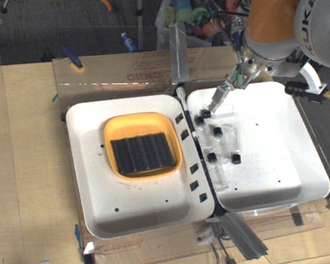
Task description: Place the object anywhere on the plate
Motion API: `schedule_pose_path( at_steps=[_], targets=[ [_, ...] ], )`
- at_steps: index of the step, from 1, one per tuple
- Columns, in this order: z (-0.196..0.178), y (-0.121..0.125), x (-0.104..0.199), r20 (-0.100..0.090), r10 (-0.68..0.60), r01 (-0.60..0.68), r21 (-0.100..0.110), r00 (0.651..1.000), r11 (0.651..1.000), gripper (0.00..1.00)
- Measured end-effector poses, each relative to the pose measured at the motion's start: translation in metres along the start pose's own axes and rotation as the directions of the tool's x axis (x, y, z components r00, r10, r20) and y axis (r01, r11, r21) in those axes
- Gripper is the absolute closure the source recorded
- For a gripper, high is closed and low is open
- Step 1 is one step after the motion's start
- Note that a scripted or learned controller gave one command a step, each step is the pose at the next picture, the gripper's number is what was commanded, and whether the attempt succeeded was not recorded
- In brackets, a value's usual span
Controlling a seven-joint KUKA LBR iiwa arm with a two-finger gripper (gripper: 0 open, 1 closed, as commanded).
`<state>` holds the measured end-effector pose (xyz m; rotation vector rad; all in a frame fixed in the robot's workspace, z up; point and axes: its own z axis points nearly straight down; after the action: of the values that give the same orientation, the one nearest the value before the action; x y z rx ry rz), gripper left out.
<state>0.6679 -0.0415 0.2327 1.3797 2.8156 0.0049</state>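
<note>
The clear studded plastic piece [223, 143] at the right bin's [282, 146] left edge looks light, stiff and slick; pinch across its edges. I cannot tell the gripper's [207, 110] state.

- Gripper [205, 113] low over right bin [271, 147], beside the divider.
- Clear, black-cornered object [223, 143] just below it.
- Yellow plate [142, 145] well left, bearing dark ridged block [142, 152].

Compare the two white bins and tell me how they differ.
The left bin holds a yellow plate with a dark ribbed slab on it; the right bin holds a clear, see-through object with small black knobs. The gripper reaches into the right bin's upper left corner, while no arm is over the left bin. Both are shallow, white and round-cornered, sitting side by side.
</note>
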Motion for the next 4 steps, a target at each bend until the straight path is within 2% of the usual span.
schedule_pose_path(
  at_steps=[1, 2, 3, 4],
  targets=[
    [-0.008, -0.004, 0.008, -0.003, -0.004, 0.004, 0.003, 1.0, 1.0, 0.0],
    [0.001, 0.003, 0.013, -0.004, -0.188, 0.189, 0.002, 0.982, 0.982, 0.0],
    [0.028, -0.049, -0.047, -0.004, -0.216, 0.216, 0.003, 0.976, 0.976, 0.0],
    [0.02, -0.04, -0.042, 0.001, -0.491, 0.491, -0.001, 0.871, 0.871, 0.0]
  ],
)
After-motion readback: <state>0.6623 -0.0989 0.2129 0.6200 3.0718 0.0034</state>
